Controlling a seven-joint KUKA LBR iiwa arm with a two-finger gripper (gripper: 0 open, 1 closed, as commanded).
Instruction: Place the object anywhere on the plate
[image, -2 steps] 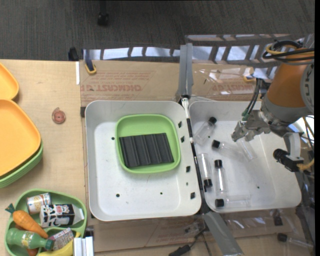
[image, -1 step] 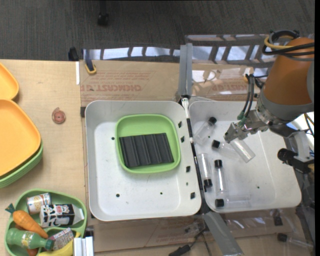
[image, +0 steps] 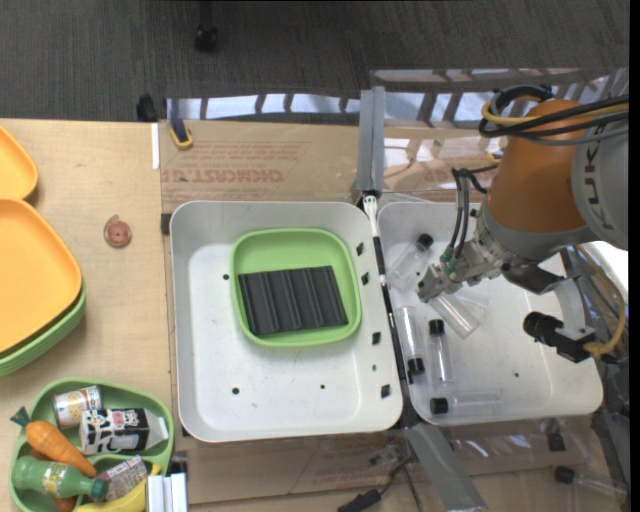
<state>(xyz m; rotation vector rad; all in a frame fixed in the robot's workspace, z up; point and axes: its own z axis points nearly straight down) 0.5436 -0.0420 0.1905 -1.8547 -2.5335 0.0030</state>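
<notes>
A square green plate (image: 295, 252) lies in the left white bin (image: 200, 330). A dark grey ribbed slab (image: 295, 300) rests flat on the plate and covers most of its floor. My gripper (image: 436, 283) is low over the right white bin (image: 540, 390), near its left side, to the right of the plate. Just below and around it lie clear plastic tubes with black caps (image: 438, 352), one of them (image: 460, 314) right beside the gripper tip. Whether anything is held is hidden by the wrist.
A small black cap (image: 425, 241) and a crumpled clear piece (image: 404, 266) lie in the right bin's upper left. Orange plates (image: 30, 270) and a green bowl of toy food (image: 90, 440) sit on the bench at left. The bins' shared wall (image: 385, 300) separates gripper and plate.
</notes>
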